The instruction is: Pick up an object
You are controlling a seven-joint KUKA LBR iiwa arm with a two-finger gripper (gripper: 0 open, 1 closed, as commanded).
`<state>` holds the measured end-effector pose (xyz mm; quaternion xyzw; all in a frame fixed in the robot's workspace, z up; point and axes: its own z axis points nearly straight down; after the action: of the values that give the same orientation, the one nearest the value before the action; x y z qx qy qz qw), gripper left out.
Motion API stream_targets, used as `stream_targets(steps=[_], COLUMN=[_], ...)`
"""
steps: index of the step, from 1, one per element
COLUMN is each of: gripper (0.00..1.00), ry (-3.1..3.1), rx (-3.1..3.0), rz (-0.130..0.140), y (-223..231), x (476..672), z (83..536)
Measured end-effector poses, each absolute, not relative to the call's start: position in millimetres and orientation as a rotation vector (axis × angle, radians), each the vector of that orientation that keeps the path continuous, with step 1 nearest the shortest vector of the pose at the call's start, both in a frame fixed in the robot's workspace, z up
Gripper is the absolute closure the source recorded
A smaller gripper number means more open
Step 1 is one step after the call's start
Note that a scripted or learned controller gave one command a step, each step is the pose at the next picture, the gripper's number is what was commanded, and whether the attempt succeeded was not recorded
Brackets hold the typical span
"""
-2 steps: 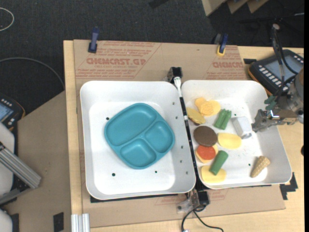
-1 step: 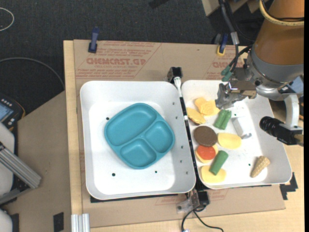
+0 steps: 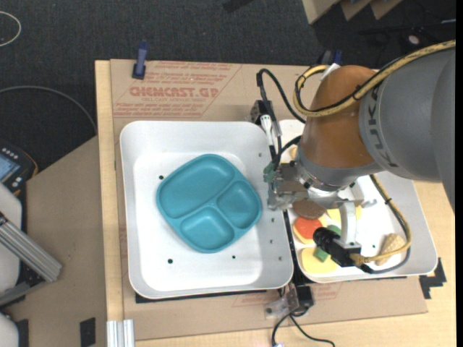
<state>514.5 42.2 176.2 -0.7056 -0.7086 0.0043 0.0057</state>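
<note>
A teal divided plate [image 3: 208, 202] lies flat in the middle of the left bin [image 3: 137, 215]. The arm reaches over the right bin [image 3: 425, 246] and hides most of it. My gripper [image 3: 309, 207] hangs below the orange wrist, low over the right bin's left side. Just under it sit a brown round piece [image 3: 307, 210] and an orange-red item [image 3: 307, 228]. A pale yellow flat item [image 3: 327, 264] lies at that bin's front. A tan ridged object [image 3: 393, 246] rests at the front right. Nothing is visibly held.
The two bins meet at a raised white wall [image 3: 278, 226] right beside the gripper. Cables [image 3: 266, 114] run from the wrist over the back of the bins. The bins stand on a brown cardboard sheet [image 3: 173, 85], with dark floor beyond.
</note>
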Motion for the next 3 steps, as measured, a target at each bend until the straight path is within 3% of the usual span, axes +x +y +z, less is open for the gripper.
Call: stream_targets(steps=[1, 2, 3], gripper=[1.0, 1.0, 1.0], ry=[-2.229, -2.215, -2.232], rx=[-2.233, -2.209, -2.22], rz=[-0.022, 0.02, -0.018], y=[4.4, 52.0, 81.8], x=[499.8, 475.3, 480.7], z=[350.1, 190.7, 303.0])
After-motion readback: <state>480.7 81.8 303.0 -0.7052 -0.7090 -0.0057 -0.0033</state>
